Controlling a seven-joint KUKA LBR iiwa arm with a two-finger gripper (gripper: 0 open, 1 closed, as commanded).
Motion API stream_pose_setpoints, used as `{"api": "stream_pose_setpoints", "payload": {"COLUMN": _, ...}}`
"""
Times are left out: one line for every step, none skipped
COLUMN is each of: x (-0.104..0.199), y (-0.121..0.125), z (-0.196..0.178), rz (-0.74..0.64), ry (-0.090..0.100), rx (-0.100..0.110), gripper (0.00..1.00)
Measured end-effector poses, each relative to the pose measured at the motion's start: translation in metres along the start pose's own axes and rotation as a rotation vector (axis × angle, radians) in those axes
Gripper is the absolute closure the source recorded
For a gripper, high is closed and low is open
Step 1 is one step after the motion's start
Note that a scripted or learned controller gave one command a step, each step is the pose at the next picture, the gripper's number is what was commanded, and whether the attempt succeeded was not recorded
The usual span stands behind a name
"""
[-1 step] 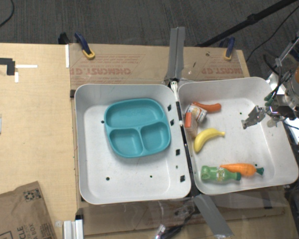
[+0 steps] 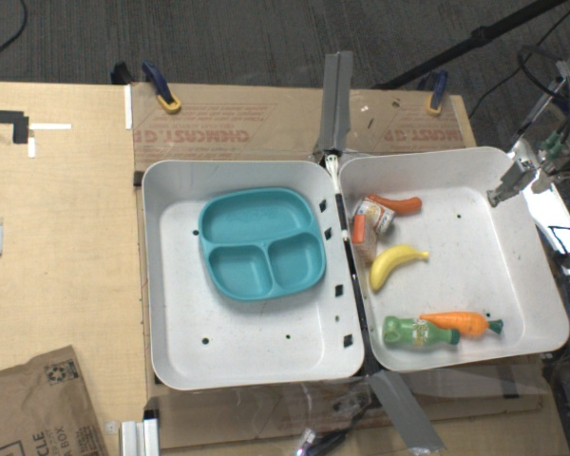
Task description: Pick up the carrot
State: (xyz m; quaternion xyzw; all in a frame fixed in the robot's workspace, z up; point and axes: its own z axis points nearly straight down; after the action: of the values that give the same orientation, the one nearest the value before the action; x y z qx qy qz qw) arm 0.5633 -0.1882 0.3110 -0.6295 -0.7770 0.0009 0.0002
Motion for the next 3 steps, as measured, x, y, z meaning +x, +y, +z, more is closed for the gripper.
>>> {"api": "stream_pose_setpoints", "payload": {"x": 0.022, "y": -0.083, "z": 0.130, "rz": -0.140, "ry": 0.002, "rx": 0.000, "gripper": 0.00}}
{"api": "stream_pose_setpoints", "payload": {"x": 0.014, "y": -0.076, "z": 0.196, "rz": -0.232, "ry": -0.020, "rx": -0.026, "gripper": 0.00}}
{"api": "stream_pose_setpoints", "payload": {"x": 0.006, "y": -0.085, "z": 0.132, "rz": -0.629, "ry": -0.002, "rx": -0.004, "gripper": 0.00}}
